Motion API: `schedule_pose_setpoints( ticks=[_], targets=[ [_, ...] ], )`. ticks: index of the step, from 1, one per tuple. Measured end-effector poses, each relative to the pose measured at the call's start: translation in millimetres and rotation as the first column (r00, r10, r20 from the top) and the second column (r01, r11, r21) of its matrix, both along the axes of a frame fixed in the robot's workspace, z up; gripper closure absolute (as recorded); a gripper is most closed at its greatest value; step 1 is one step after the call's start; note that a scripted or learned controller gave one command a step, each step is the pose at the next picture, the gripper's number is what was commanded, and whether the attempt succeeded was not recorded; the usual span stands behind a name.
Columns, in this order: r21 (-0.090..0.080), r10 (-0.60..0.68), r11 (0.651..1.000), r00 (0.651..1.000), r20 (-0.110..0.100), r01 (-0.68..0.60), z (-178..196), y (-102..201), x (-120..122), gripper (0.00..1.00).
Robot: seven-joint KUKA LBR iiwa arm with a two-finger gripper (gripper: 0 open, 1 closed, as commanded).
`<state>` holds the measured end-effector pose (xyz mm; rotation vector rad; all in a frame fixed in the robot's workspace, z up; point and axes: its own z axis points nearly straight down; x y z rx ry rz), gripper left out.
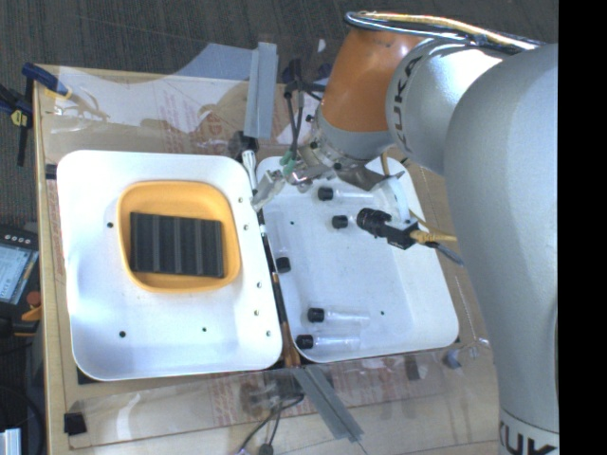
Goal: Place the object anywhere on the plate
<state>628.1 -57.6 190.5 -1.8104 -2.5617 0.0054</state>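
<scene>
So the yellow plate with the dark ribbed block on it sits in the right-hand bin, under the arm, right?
Not quite. The camera view shows the yellow plate, with the dark ribbed block on it, in the left white bin. The grey and orange arm hangs over the right white bin.

Dark ribbed floor (142, 17) around a pale wooden bench (123, 112).

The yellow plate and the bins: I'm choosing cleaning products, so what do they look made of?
Plate: probably matte plastic, with an even yellow colour, soft rounded rim and dark ribbed insert. Bins: likely smooth white plastic or coated sheet, slightly glossy.
</scene>
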Motion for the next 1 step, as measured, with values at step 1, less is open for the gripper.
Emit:
schedule_pose_setpoints(
  ticks=[1],
  targets=[
    [-0.001,-0.038,0.999,0.999,0.004,0.038,17.2,100.0,3.9,0.00]
  ],
)
